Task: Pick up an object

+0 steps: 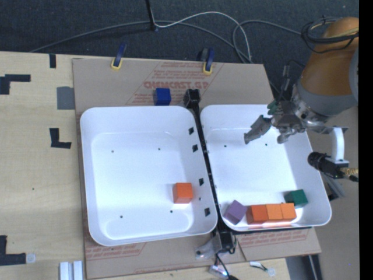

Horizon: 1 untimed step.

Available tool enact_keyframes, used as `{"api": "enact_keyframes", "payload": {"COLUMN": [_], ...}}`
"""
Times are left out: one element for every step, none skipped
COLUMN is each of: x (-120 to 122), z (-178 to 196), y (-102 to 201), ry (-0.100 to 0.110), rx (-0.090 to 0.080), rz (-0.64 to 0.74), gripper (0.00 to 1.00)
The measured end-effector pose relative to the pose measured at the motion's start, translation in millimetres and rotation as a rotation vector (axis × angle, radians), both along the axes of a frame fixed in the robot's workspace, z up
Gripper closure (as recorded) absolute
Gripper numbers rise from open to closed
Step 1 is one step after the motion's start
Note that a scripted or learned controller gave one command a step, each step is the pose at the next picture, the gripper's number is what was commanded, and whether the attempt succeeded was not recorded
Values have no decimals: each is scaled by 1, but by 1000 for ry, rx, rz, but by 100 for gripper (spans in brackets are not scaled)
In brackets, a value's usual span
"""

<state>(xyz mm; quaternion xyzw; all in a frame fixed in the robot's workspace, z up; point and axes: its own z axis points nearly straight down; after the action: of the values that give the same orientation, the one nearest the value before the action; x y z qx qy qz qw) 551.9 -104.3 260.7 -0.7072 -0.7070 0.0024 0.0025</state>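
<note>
My gripper (269,132) hangs over the back part of the right bin (245,116), fingers spread open with nothing between them. Along that bin's front wall lie a purple block (235,212), a long orange block (271,213) and a small green block (296,198). In the left bin (116,127) a single orange cube (183,192) rests near the front right. The gripper stands well behind the row of blocks in the right bin, apart from all of them.
A blue cube (162,95) lies on the cardboard behind the left bin. Black clips (192,98) join the bins along the divider. Yellow-blue clamps (119,57) hold the cardboard's back edge, and cables run across the dark floor behind.
</note>
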Motion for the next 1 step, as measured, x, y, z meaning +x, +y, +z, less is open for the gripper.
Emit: {"api": "enact_keyframes", "payload": {"x": [1], "z": [3], "y": [0], "ry": [-7], "rx": [0], "rz": [1], "gripper": [0]}}
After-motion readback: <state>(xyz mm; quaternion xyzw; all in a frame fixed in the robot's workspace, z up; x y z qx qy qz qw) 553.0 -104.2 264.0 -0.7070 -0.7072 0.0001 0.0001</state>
